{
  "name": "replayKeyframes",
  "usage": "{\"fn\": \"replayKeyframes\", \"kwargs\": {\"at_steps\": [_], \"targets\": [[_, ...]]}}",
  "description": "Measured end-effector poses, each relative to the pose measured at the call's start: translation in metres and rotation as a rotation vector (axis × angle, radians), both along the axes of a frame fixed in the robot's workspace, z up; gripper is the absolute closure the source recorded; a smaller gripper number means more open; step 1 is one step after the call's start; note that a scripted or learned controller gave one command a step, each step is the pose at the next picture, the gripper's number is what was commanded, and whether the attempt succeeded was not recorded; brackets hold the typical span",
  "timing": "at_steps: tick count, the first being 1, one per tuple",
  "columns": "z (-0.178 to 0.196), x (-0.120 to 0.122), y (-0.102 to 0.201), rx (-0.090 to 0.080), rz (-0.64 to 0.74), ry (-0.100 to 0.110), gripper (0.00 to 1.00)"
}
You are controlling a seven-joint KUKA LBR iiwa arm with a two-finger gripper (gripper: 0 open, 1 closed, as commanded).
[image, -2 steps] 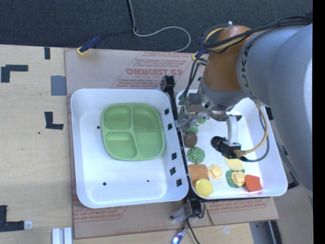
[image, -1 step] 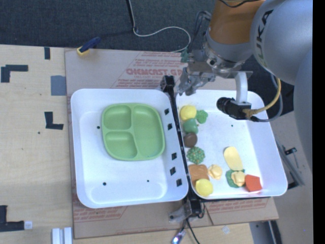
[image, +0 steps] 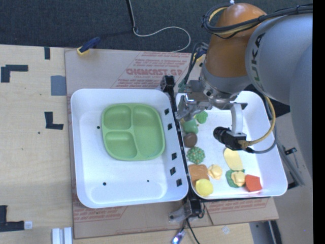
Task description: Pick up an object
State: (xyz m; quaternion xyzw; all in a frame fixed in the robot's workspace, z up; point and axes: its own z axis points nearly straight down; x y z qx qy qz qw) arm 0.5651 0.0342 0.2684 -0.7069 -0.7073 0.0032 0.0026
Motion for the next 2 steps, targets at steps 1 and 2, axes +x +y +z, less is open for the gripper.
{"fn": "replayKeyframes", "kwargs": {"at_steps": [1,2], "targets": [[0.009,-0.007,0.003,0.001,0.001,-0.006,1.0],[-0.053,0.023,0.017,-0.001,0.002,-0.002,1.0]]}}
